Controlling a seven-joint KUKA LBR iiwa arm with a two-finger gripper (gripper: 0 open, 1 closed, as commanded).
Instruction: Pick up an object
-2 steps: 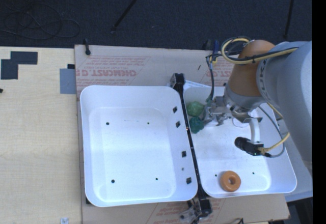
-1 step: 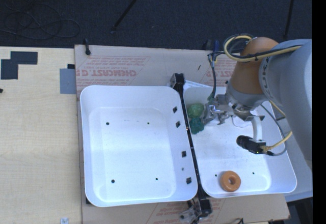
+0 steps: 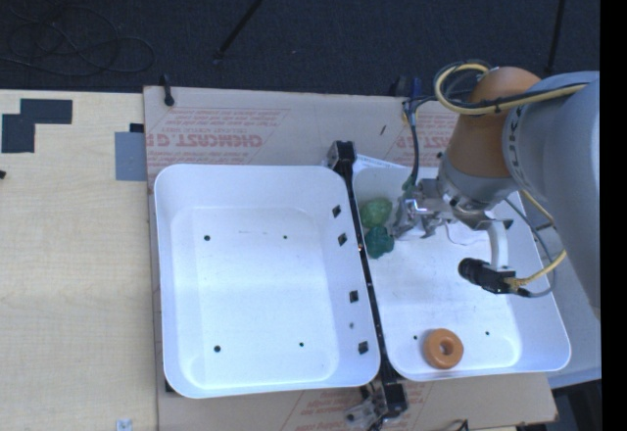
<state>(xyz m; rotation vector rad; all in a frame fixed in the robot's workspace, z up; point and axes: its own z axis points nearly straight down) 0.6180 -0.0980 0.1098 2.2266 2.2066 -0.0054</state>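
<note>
From my seat the claw [image 3: 409,212] sits low in the right bin [image 3: 549,341], close against its left wall, but I cannot tell how wide it stands or whether it has anything, because the metal parts blur together and the wrist hangs partly over them. Just beside it on the left lie two green objects: a paler green lump [image 3: 375,213] and a darker teal piece [image 3: 379,244] below it, both pressed near the black divider [image 3: 361,263] between the bins. I judge these the likely targets, and the risk is plain: so near the wall and so near each other, a closing could catch the divider or the bin wall, nudge one piece into the other, or pinch only an edge that slips on the lift. An orange ring [image 3: 443,349] lies well apart at the near end of the same bin, far easier to reach. The left bin [image 3: 171,302] holds nothing I can make out. The black fitting with a yellow cable [image 3: 487,274] could also snag. The arm's bulk hides the bin's far right corner, and the desk [image 3: 69,272] beyond it.
</note>
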